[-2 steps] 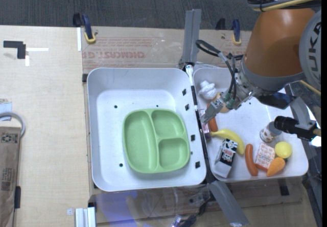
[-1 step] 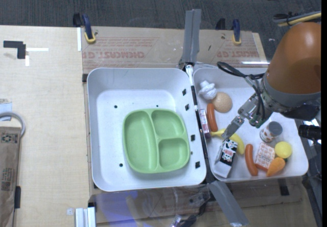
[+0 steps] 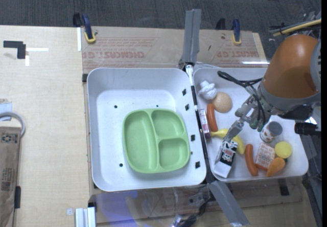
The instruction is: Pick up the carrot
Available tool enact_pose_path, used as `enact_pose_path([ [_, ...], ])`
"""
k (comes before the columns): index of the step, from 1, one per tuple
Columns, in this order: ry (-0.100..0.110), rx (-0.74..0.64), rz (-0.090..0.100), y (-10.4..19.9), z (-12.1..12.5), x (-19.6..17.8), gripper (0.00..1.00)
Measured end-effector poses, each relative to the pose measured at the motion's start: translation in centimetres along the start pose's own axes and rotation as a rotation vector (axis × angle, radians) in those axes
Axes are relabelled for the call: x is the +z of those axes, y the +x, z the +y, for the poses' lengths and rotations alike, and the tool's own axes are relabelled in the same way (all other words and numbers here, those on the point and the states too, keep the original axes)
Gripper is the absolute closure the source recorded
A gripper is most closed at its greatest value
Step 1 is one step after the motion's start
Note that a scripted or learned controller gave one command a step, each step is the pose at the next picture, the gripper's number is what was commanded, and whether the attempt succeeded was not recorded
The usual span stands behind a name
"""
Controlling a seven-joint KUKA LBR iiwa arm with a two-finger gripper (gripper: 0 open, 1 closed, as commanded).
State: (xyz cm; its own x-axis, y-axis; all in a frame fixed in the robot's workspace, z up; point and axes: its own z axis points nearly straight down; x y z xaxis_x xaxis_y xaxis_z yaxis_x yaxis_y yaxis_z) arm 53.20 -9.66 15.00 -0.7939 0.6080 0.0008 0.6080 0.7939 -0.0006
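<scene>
The carrot (image 3: 275, 165) is a short orange tapered piece lying in the front right corner of the right bin (image 3: 301, 172), beside a printed packet (image 3: 264, 154) and below a yellow round piece (image 3: 283, 149). My gripper (image 3: 240, 121) hangs over the middle of that bin, up and left of the carrot and well apart from it. Its two fingers (image 3: 234, 131) stand open with nothing between them. The grey arm with its orange band (image 3: 291, 70) reaches in from the right.
Also in the right bin lie two orange-red sausages (image 3: 250, 159) (image 3: 211, 117), a tan ball (image 3: 222, 102), a white piece (image 3: 207, 89), a yellow banana (image 3: 219, 133), a small can (image 3: 271, 130) and a black-and-white bottle (image 3: 227, 155). The left bin (image 3: 102, 118) holds a green divided plate (image 3: 156, 140).
</scene>
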Motion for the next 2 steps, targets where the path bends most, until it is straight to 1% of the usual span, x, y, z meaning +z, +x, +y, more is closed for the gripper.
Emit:
enact_pose_path([
  [1, 0.001, 0.370, 0.000, -0.53, -1.10, 5.90, 0.00],
  [2, 0.000, 0.373, -0.001, -0.64, -1.19, 4.98, 1.00],
])
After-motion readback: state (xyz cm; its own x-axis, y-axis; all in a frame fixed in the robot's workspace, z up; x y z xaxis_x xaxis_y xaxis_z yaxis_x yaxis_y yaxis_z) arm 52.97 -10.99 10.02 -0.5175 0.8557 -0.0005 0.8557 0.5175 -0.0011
